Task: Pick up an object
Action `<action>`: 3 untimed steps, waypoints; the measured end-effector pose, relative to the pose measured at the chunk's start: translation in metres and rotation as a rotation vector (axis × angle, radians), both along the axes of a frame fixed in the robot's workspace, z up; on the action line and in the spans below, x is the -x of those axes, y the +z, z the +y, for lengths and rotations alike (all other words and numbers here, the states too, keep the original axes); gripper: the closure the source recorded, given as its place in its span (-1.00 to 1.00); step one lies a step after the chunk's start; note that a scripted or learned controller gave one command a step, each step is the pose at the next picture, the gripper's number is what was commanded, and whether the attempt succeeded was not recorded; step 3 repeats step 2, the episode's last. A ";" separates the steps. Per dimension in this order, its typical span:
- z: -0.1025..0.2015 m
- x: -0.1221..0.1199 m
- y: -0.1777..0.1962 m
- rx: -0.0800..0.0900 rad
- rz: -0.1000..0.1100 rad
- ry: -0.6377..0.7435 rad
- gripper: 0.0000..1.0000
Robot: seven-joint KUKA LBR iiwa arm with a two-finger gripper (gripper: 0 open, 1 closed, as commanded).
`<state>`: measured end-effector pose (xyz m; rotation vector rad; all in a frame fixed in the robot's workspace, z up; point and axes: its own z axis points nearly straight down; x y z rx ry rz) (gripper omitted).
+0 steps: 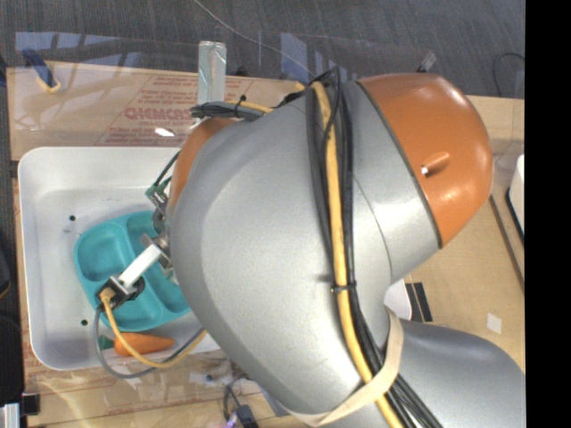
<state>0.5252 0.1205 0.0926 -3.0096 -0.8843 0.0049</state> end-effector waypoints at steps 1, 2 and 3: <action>-0.015 0.002 0.000 0.001 -0.001 -0.271 1.00; 0.039 0.028 0.002 0.003 -0.008 -0.365 1.00; 0.039 0.028 0.002 0.003 -0.008 -0.365 1.00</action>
